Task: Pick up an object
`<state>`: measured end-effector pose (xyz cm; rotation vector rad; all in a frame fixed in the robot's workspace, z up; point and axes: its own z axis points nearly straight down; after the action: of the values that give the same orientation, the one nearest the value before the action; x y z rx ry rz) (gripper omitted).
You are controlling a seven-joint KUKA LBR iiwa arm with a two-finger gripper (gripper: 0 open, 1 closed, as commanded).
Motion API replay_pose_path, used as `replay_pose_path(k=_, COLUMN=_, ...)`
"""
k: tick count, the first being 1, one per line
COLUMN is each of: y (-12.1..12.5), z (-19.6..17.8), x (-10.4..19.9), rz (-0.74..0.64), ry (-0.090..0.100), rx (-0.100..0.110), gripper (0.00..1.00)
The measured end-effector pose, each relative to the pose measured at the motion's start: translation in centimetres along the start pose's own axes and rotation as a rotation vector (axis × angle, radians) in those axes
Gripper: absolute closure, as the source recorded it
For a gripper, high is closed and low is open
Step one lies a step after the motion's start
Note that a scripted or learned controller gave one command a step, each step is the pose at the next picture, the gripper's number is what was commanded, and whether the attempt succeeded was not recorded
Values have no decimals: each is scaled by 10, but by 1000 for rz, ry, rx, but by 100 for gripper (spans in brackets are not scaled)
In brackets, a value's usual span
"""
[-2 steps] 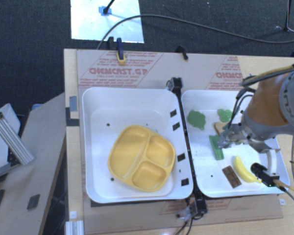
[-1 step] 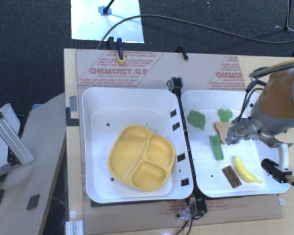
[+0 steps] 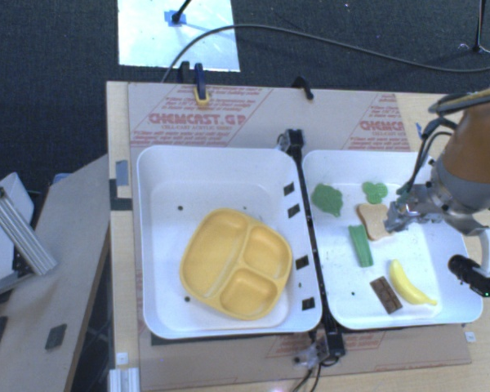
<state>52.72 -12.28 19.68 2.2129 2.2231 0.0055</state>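
table (image 3: 253, 104): 2 white bins, side by side, touching along a black centre strip w/ clips.

left bin (image 3: 159, 219): 1 item – yellow tray (image 3: 235, 262), 3 compartments, lying flat and turned at an angle, toward the bin's front right.

right bin (image 3: 339, 300): 6 items.
- 1 large green piece (image 3: 327, 199), back left of the bin.
- 1 small green piece (image 3: 375, 192), back centre, apart from the large one.
- 1 toast slice (image 3: 371, 220), tan, just in front of the small green piece; its right edge meets the hand.
- 1 green stick (image 3: 361, 246), lying lengthwise, just left of the toast, about touching its lower corner.
- 1 banana (image 3: 411, 283), yellow, front right, lying at a slant.
- 1 brown bar (image 3: 385, 294), just left of the banana, near the front wall.

arm (image 3: 474, 149): 1, grey w/ orange band, in from the right over the right bin.

hand (image 3: 398, 216): 1, low over the right bin at the toast's right edge. open or closed – can't tell; nothing seen between the fingers.
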Motion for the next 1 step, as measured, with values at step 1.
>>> replay_pose_path(k=1, y=2, z=-52, x=10, rz=-2, ry=0, rx=-2, gripper=100)
